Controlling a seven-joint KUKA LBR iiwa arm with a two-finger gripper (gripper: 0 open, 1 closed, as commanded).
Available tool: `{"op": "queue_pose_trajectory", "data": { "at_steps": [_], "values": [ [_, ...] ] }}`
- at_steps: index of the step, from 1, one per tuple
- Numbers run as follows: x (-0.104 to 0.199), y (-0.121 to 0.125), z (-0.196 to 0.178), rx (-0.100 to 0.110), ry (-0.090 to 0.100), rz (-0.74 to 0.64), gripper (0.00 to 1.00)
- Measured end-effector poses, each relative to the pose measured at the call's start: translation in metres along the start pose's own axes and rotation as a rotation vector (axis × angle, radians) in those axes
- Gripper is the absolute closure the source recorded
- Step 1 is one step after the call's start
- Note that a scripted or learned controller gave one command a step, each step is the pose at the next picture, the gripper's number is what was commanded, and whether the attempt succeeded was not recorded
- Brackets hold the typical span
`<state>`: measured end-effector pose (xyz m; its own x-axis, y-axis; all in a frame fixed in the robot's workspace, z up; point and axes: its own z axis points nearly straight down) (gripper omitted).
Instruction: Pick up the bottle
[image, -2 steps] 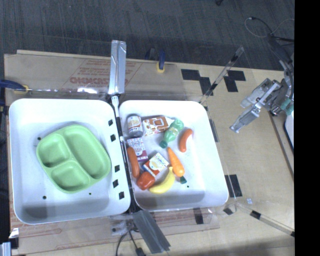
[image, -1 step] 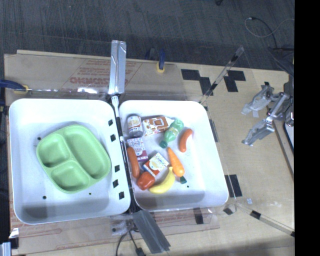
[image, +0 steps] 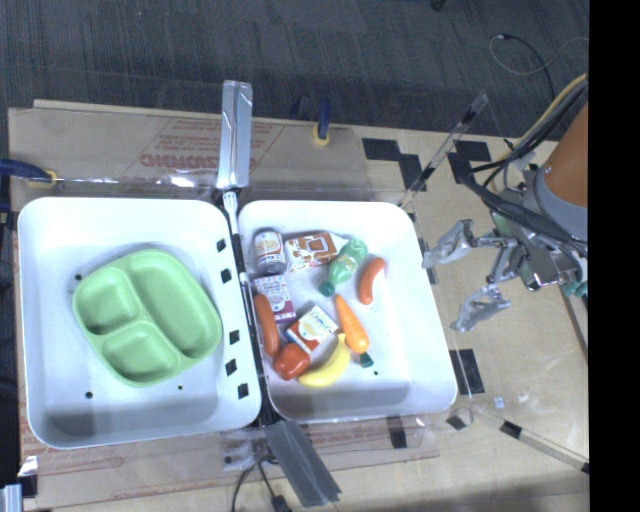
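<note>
The gripper (image: 468, 276) sits at the right of the frame, outside the bins, its jaws apart and holding nothing, as far as the glare lets me judge. The green bottle (image: 342, 265) lies in the right bin (image: 425, 375), upper middle, beside a sausage (image: 369, 280).

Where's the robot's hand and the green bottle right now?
End effector open, right of the bins, holding nothing. Small green plastic bottle lying in right white bin. Orange toy sausage beside it, packet close.

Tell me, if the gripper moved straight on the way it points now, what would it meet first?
The gripper points left, so probably the right bin's right wall; depth is unclear, and passing above it, it would head toward the bottle.
</note>
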<state>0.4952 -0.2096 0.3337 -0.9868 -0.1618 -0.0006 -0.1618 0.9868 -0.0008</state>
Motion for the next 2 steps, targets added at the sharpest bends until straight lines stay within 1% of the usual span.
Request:
{"op": "queue_pose_trajectory", "data": {
  "at_steps": [1, 2],
  "values": [
    [-0.054, 0.022, -0.038, 0.003, -0.004, -0.388, 0.0],
    [-0.006, 0.004, -0.039, 0.0, 0.0, -0.564, 0.0]
  ]
}}
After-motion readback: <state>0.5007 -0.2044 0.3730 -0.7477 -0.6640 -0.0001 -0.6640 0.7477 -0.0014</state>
